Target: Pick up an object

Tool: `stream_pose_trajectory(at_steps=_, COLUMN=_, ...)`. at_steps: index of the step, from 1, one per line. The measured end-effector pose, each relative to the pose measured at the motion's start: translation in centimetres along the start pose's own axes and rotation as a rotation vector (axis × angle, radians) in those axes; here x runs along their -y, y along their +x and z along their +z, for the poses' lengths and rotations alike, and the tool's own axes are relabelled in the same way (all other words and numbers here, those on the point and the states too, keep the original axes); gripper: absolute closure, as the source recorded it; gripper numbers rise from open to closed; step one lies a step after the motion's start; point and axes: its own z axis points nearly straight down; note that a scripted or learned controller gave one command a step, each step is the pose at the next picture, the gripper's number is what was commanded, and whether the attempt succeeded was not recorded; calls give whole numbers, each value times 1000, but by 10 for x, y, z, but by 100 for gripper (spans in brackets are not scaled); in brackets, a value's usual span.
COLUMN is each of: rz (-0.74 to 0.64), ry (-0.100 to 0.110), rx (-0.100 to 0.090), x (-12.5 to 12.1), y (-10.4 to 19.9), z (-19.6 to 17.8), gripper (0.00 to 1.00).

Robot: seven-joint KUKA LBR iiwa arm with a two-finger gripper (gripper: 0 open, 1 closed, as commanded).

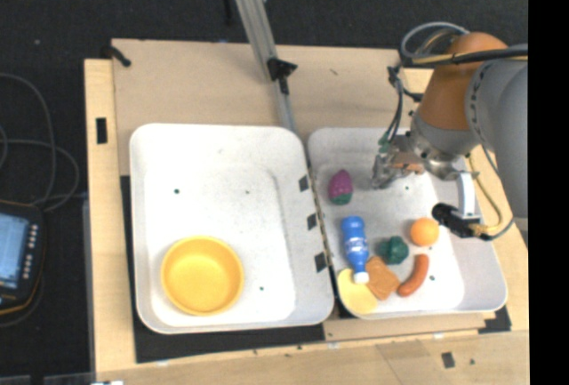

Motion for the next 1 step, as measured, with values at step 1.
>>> stream_pose_trajectory(at_steps=1, rz=-1, ry=-2, rx=-2, x=3, y=0, z=-45, gripper=100)
